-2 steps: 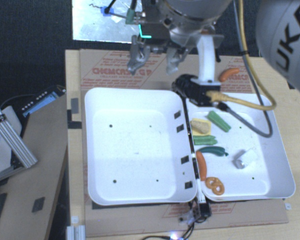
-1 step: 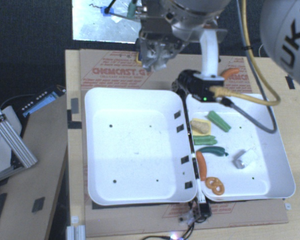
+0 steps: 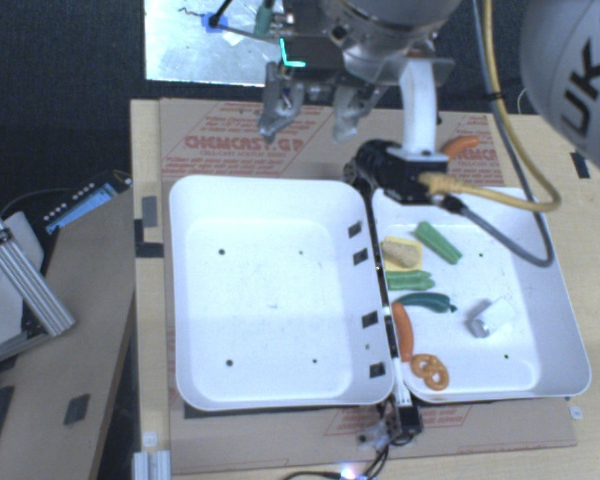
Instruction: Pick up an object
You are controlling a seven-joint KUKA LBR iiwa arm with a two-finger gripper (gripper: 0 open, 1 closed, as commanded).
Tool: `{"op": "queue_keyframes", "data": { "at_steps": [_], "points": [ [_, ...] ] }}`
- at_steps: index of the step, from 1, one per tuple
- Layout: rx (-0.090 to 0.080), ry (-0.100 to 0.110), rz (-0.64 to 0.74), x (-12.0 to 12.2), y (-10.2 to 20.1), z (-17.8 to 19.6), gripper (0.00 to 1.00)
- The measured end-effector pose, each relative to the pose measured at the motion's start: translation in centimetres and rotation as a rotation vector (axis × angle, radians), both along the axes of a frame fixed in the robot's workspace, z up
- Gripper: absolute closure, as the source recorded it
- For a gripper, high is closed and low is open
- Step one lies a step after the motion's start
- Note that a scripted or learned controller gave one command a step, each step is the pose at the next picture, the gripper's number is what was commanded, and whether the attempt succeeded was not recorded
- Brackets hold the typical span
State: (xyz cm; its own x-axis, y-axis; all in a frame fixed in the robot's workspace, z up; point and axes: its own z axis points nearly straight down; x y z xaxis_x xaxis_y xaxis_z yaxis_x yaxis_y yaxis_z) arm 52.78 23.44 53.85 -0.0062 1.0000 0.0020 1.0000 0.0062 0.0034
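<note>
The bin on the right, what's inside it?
The right bin holds toy food: a pretzel, an orange carrot, a dark green pepper, a light green piece, a yellowish chip and a grey block. Cables and a black part cover its back corner.

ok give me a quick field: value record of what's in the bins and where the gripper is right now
left bin: bare white floor
right bin: holds the small items
items in right bin: green block, yellow piece, dark green pepper, orange carrot, pretzel, grey-white block
on far rim: orange piece
gripper: above the far edge of the left bin, jaws apart, nothing between them
task state: nothing picked up yet
</note>
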Motion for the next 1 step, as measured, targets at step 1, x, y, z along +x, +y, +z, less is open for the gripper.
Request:
{"op": "queue_keyframes", "data": {
  "at_steps": [1],
  "points": [
    [0.002, -0.003, 0.003, 0.02, 0.01, 1.17, 1.0]
  ]
}}
